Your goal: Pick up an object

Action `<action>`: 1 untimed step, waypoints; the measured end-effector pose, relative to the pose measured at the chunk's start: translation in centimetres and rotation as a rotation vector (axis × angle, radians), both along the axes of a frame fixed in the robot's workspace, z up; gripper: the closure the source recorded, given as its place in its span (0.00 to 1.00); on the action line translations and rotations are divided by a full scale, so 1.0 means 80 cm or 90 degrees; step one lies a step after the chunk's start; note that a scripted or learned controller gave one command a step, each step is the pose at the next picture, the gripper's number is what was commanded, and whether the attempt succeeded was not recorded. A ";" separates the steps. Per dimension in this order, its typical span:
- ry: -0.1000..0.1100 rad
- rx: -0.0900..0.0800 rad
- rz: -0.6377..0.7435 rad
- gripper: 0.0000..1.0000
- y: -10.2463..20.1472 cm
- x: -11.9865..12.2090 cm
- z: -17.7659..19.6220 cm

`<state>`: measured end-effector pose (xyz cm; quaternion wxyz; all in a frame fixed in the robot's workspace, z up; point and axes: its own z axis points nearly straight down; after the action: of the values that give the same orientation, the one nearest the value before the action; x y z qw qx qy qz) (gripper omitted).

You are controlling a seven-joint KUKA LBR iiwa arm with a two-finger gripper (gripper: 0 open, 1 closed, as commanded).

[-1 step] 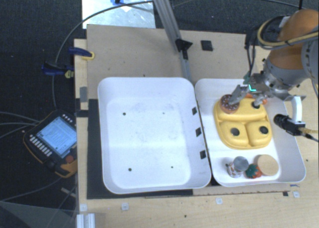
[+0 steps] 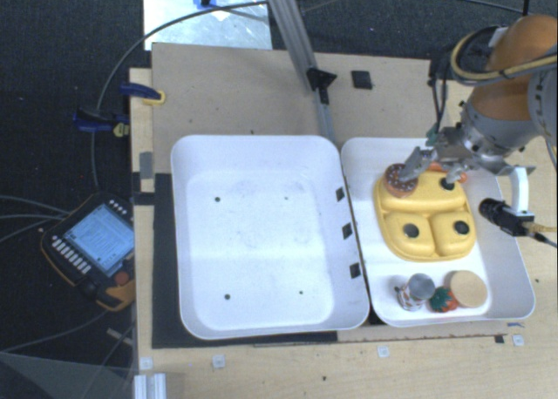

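Bins sit side by side on the bench (image 2: 261,92): the left bin (image 2: 200,301) shows bare white floor, while the right bin (image 2: 514,297) carries everything worth picking. Largest among its contents is a yellow moulded piece (image 2: 427,232) with dark holes in its top, lying in the bin's middle and far part. On that piece's far left corner rests a small brownish ring-shaped object (image 2: 400,179), which looks like a toy doughnut, though the view is too coarse to be sure. Along the near wall lie three small things close together: a grey ball (image 2: 421,285), a red and green item (image 2: 443,300) and a tan disc (image 2: 468,288). The arm (image 2: 514,75) reaches in from the right and tilts downward, likely so the gripper (image 2: 417,165) can come at the crowded far end of the bin from above. Its tip hangs just beside or touching the ring-shaped object, which seems the likeliest target; whether the claw is spread or clenched cannot be told, and nothing is visibly gripped. The pick, by this evidence, is not yet done.
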<state>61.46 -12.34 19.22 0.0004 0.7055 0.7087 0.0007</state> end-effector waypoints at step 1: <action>0.002 -0.001 0.002 0.00 0.003 0.012 -0.062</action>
<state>62.44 -12.06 14.24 -0.0004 0.7046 0.7096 -0.0007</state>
